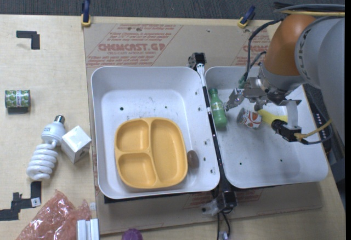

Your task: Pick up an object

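The gripper (237, 101) hangs low in the right bin (274, 165), at about 10 o'clock from the bin's middle. It sits between two things it could take. A green bottle (218, 107) lies to its 9 o'clock, along the bin's left wall with its cap pointing to 12 o'clock. A small white and red container (251, 119) lies tipped over just at the gripper's 4 o'clock. I cannot tell from this slanted view whether the gripper is apart or together, and nothing can be seen clamped in it.

Its place suggests a descent aimed at the cluster in the bin's upper left, probably because that is where the bin's things are crowded. The bottle lying hard against the wall leaves little room on that side, so the container looks the easier target. It is small and on its side, though, and may roll away.

The arm reaches in from 3 o'clock, its wrist bent down over the bin, which puts the tool close to the floor.

The left bin (142, 77) holds a yellow plate (151, 151) with three sections, set flat toward 6 o'clock. A small brown lump (192, 159) touches the plate's 3 o'clock edge. These are well apart from the gripper and seem not to be in play. I judge the pick to be in its approach, with nothing lifted yet.
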{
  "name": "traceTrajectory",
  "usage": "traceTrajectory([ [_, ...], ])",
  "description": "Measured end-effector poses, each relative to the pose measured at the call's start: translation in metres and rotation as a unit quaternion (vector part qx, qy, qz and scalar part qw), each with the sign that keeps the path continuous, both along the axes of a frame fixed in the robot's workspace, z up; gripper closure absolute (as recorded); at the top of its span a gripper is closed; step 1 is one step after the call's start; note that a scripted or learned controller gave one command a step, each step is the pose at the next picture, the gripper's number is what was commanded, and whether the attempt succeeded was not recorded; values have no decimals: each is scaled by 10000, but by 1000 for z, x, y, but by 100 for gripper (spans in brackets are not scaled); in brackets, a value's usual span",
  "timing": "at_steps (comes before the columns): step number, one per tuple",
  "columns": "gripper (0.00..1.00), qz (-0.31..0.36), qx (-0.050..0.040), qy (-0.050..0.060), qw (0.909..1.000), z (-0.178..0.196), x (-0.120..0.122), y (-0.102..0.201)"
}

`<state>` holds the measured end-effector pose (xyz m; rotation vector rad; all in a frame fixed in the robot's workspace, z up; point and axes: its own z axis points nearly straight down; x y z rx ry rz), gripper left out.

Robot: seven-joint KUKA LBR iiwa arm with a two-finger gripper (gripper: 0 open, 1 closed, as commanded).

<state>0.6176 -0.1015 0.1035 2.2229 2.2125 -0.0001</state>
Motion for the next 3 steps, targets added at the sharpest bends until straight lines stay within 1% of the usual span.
traceTrajectory([
  [1, 0, 0, -14, -17, 10000, -8, -33, 2],
  [2, 100, -1, 0, -9, 10000, 1, -32, 3],
  [3, 0, 1, -2, -10, 10000, 1, -32, 3],
])
